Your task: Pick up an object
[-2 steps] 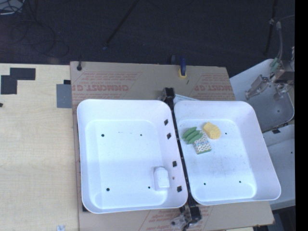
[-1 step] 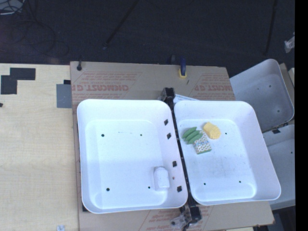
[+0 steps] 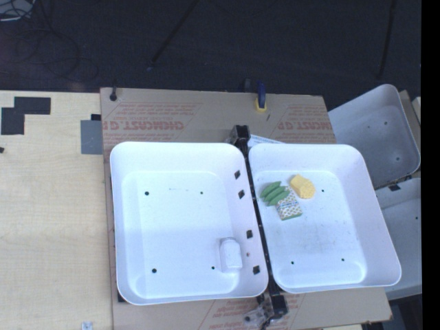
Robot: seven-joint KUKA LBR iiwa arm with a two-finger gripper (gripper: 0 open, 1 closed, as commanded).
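Observation:
The right bin (image 3: 371,205) holds three small things near its upper left: a green pea-pod shaped piece (image 3: 273,192), a yellow rounded piece (image 3: 302,186) and a small speckled square block (image 3: 289,208) just below them. A white rounded block (image 3: 230,253) lies in the left bin (image 3: 130,184), near its lower right corner.
Both bins sit on a brown cardboard sheet (image 3: 206,119) on the bench. A grey metal plate (image 3: 375,133) stands to the right of the right bin. A small blue and yellow clamp (image 3: 261,98) sits at the cardboard's far edge.

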